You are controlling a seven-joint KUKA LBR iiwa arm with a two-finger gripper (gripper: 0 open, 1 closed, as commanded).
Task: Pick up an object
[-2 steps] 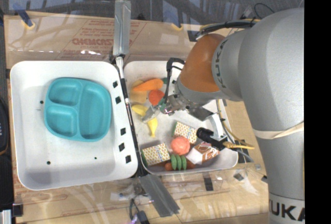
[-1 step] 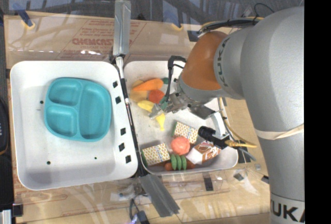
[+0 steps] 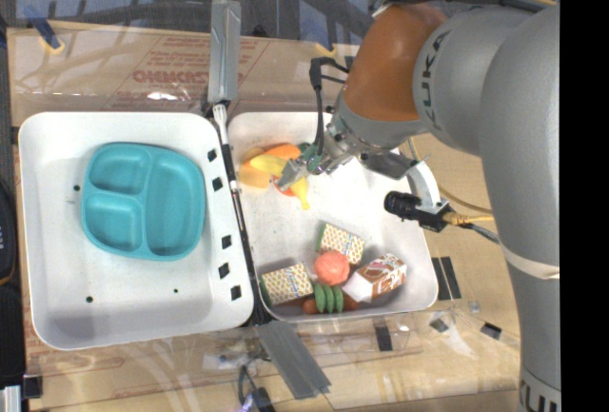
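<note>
Desk, two white bins. Left bin [image 3: 48, 239]: one teal three-compartment plate [image 3: 145, 201]. Right bin [image 3: 381, 210]: one yellow-orange fruit toy [image 3: 265, 165] at the upper left; at the front, two wafer-patterned blocks [image 3: 341, 244], one red ball [image 3: 332, 266], one green piece [image 3: 329, 298], one small carton [image 3: 379, 277]. One arm [image 3: 457, 68]; its tool [image 3: 306, 165] touches the fruit toy's right end; opening and grip cannot be told.

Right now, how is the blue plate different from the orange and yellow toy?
The blue plate is teal, flat and wide with three sections; the orange and yellow toy is rounder and much smaller. The blue plate lies in the left bin; the toy lies in the right bin, at the end effector.
</note>
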